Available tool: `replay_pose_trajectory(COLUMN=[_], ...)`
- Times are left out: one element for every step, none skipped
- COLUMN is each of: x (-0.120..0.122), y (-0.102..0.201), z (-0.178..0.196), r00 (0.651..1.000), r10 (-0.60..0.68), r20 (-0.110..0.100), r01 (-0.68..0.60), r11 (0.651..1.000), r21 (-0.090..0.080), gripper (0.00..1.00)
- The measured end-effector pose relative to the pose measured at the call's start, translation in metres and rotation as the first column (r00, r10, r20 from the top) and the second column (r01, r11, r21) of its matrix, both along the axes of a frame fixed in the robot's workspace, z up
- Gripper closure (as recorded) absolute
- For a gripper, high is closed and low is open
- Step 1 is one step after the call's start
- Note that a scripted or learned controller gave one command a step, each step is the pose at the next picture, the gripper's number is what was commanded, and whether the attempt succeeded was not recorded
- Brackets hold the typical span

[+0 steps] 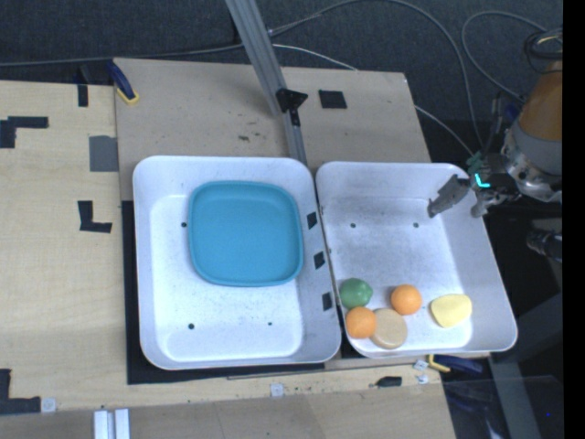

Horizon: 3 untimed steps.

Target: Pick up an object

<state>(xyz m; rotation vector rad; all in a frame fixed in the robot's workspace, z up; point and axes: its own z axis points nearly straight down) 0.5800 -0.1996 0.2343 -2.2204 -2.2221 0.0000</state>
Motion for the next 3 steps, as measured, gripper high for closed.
replay_pose_trajectory(x=[0.0, 0.008, 0.008], y=[0.0, -0.003, 0.0], z=[0.0, -0.056, -0.099], r00=[1.0, 1.0, 1.0], r10=[0.0, 0.0, 0.0], r20=[0.0, -0.005, -0.004], r01=[0.0, 0.0, 0.0], r11=[1.0, 1.0, 1.0], r21=[0.0, 0.001, 0.001], gripper=[0.0, 0.0, 0.0])
